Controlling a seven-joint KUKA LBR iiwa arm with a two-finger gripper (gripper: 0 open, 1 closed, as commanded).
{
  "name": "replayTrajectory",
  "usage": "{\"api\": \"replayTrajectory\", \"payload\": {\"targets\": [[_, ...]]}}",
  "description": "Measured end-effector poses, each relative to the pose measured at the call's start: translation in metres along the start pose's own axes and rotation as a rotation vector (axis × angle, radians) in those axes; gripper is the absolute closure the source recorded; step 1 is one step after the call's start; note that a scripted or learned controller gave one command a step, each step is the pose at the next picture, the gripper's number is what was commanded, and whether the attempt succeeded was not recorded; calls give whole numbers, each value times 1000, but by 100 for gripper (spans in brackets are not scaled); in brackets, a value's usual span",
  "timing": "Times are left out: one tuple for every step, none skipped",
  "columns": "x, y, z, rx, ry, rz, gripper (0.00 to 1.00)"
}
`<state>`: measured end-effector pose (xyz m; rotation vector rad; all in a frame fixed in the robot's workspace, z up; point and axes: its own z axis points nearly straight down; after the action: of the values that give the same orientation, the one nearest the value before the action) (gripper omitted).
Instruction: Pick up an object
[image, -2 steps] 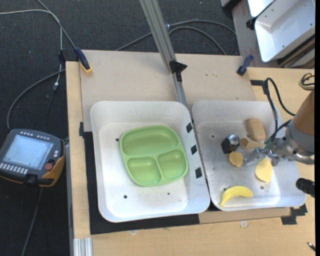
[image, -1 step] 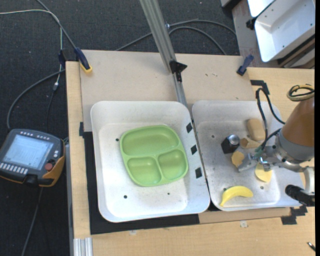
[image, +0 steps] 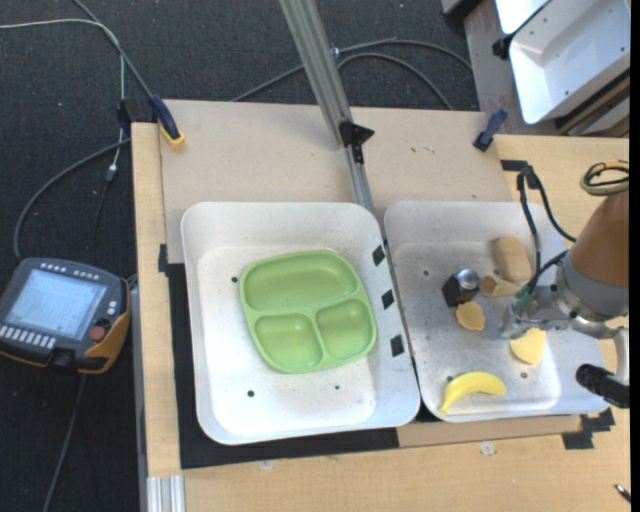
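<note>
The right bin (image: 430, 230) holds several small objects. A yellow banana (image: 473, 388) lies near its front wall. A pale yellow wedge (image: 529, 348) rests just in front of my gripper (image: 522, 318), which hangs low over the bin's right half. Left of the gripper lies an orange-yellow chunk (image: 470, 317). A black and silver piece (image: 461, 287) sits behind that chunk, with a small brown bit (image: 488, 285) beside it. A tan, bread-like lump (image: 511, 258) lies further back. Nothing shows as held by the gripper.
The left bin (image: 205, 300) carries a green divided plate (image: 306, 308). A slanted metal pole (image: 330, 90) runs down to the gap between the bins. My arm (image: 603, 262) covers the right bin's right wall. Cables trail behind it.
</note>
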<state>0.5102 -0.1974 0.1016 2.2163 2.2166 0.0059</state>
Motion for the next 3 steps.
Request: {"api": "replayTrajectory", "payload": {"targets": [[10,3,-49,3,1,-3,100],[7,4,-93,3,0,-1,100],[7,5,-115,3,1,-2,100]]}}
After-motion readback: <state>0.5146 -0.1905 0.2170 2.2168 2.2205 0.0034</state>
